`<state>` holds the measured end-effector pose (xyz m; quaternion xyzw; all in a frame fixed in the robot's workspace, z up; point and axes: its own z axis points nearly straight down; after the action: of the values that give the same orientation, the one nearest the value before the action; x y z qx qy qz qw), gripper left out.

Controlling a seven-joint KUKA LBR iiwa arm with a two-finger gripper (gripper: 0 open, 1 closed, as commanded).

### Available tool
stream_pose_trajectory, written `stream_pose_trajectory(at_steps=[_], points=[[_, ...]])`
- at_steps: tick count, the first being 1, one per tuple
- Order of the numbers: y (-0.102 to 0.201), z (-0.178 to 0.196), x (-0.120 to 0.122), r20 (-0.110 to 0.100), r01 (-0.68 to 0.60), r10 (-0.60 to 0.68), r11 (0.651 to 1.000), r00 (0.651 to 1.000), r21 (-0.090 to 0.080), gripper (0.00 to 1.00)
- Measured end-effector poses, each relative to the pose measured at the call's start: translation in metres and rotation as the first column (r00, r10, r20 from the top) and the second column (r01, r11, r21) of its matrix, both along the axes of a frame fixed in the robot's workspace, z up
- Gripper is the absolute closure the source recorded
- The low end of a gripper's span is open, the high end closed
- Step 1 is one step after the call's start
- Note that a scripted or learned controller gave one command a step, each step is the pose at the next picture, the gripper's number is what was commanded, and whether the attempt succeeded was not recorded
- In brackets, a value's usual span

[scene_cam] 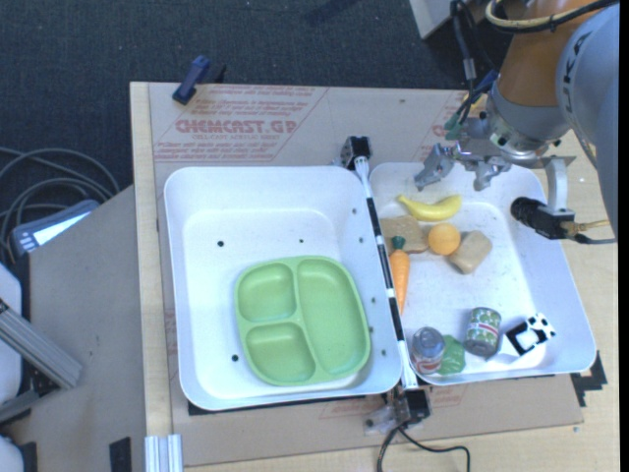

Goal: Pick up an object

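L bin (197, 264): holds one green divided tray (300, 320), 3 compartments, lying flat toward the bin's near-right part, nothing in the compartments. Rest of that bin floor bare white w/ a few dark dots.

Bins sit side by side on a counter (256, 121) w/ red print on it; a black clip (356, 149) sits at the far end of the seam between them.

R bin (570, 313), contents going L to R: carrot (399, 271) along the L wall, upright in view; brown flat piece (397, 232) just above it; banana (429, 206) toward the far end; orange (443, 239) just below banana, touching a tan block (473, 252) on its R. Near end: small can w/ silver-red top (427, 346), green item (451, 356) touching it, a second can (482, 330) just R, then a black-and-white piece (529, 334) near the R corner.

Gripper (462, 167) hangs over the far edge of the R bin, above and just R of the banana; fingers spread apart, nothing between them. Grey arm w/ orange band (536, 67) comes in from upper R.
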<state>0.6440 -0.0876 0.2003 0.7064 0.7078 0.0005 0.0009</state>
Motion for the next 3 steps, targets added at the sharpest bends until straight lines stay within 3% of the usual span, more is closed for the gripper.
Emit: stream_pose_trajectory(at_steps=[1,2,3], points=[[-0.007,-0.113,0.003,0.001,0.002,-0.002,1.0,1.0,0.0,0.0],[-0.01,-0.114,0.021,-0.013,0.003,-0.003,1.0,1.0,0.004,0.0],[-0.016,-0.113,-0.021,0.001,0.002,-0.002,1.0,1.0,0.001,0.0]])
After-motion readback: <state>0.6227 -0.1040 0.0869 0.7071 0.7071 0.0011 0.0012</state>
